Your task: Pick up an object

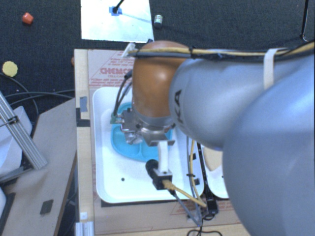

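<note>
The grey KUKA arm with its orange band [153, 80] is reaching in from the right and is covering much of the scene, its broad grey body hiding nearly all of the right-hand shallow white bin [215, 173], of which only a narrow strip is showing. The wrist is hanging over the left-hand shallow white bin [110, 181], and the two-finger gripper [142, 137] is sitting directly under the metal flange, so it is hard to make out; whether it is spread or pressed together I cannot tell. A flat light-blue plastic object [123, 139] is lying in the middle of the left bin, partly under the wrist, with only its left and near edges peeking out; whether the gripper is touching it cannot be told. A white and black cable fitting [160, 171] is hanging down near the blue piece, trailing a tan cable toward the near right. Beyond the bins, a pale square sheet [115, 14] is lying on the dark floor, with a small red block [27, 18] and a yellow round object [9, 69] lying well apart at the far left.
</note>
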`<state>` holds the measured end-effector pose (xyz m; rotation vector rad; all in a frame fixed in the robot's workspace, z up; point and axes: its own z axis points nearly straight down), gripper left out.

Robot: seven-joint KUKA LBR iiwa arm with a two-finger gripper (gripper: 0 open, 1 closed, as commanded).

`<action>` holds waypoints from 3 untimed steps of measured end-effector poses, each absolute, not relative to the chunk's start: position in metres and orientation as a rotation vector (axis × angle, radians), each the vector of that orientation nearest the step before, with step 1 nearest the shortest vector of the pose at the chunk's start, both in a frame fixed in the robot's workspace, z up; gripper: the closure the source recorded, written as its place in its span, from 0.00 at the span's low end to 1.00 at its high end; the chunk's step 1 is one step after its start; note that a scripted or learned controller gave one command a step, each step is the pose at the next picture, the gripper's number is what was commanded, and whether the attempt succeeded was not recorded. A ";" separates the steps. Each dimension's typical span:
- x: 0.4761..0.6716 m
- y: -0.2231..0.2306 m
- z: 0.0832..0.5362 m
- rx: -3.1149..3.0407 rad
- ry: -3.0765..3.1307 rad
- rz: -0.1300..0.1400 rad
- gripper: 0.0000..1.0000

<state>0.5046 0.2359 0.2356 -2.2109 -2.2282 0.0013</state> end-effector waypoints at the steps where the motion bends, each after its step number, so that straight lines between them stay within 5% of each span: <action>1: 0.538 0.152 0.345 -2.235 -2.221 -0.018 1.00; 2: 0.484 0.207 0.243 -2.207 -2.226 0.012 1.00; 3: 0.489 0.204 0.260 -2.216 -2.227 -0.004 1.00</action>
